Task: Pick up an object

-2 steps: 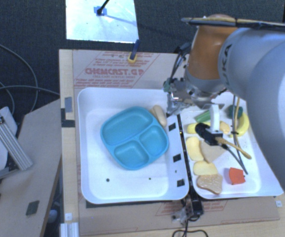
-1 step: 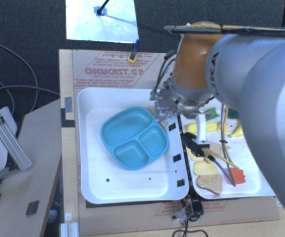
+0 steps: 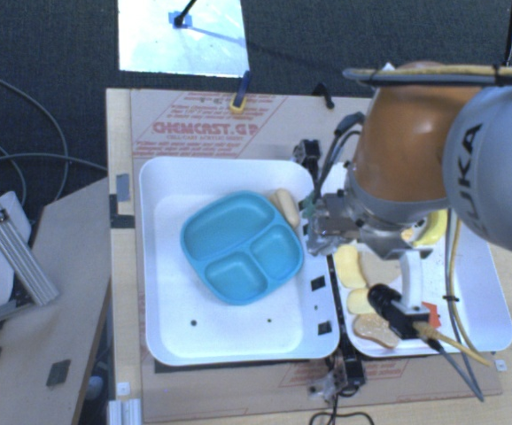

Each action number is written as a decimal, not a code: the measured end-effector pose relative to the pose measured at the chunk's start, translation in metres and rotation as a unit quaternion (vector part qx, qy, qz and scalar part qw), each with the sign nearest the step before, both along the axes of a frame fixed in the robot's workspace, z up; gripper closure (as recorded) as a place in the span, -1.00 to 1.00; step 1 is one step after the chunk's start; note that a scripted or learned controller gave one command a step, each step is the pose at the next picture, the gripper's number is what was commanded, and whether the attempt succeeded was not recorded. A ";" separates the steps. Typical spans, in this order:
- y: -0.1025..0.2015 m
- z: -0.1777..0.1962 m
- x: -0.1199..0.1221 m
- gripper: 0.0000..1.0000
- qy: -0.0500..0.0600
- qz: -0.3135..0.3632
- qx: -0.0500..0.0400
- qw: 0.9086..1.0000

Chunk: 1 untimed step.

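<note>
At left, a shallow white plastic bin (image 3: 163, 326) with rounded corners holds a glossy blue three-compartment plate (image 3: 238, 248). A tan oblong roll (image 3: 284, 205) touches the plate's upper-right rim.

The right bin (image 3: 500, 321) holds pale yellow slices (image 3: 352, 271), a toast-like piece (image 3: 376, 330) and a curved yellow piece (image 3: 433, 227).

The gripper (image 3: 325, 228) hangs over the divide, just beside the roll. Cannot tell whether it is open or closed.

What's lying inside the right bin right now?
Pale slices, a toast-like piece and a yellow piece. The arm covers the back of the right bin, so anything there is hidden.
</note>
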State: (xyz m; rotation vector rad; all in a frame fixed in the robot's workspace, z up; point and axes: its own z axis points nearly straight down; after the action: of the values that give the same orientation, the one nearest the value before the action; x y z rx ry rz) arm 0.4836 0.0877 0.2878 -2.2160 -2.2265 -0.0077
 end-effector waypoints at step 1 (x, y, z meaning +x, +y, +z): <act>-0.021 0.010 0.004 1.00 0.000 -0.003 -0.002 1.000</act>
State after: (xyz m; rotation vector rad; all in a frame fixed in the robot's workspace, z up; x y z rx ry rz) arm 0.4876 0.0667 0.2979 -2.2241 -2.2229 -0.0045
